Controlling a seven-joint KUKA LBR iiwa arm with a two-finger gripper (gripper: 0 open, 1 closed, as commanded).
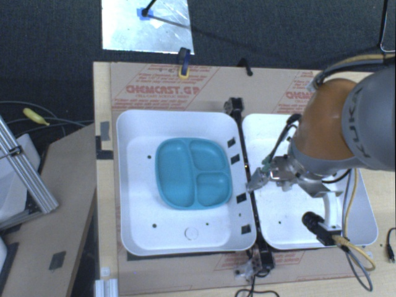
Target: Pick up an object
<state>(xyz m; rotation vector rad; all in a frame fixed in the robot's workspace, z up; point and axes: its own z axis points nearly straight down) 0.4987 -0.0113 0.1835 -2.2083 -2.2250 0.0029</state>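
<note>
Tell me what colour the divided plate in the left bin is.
Light blue; the divided plastic plate shows clearly in the camera view.

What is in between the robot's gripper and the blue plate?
In the camera view, the black divider strip where the two white bins meet lies between the gripper and the light blue divided plastic plate, plus bare white floor of the left bin.

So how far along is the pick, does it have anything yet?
Nothing looks picked yet. The blue divided plate lies flat in the left bin. The gripper is over the right bin, near the divider between the bins, with nothing visible at its tip. Reaching the plate, grasping and lifting all remain.
</note>
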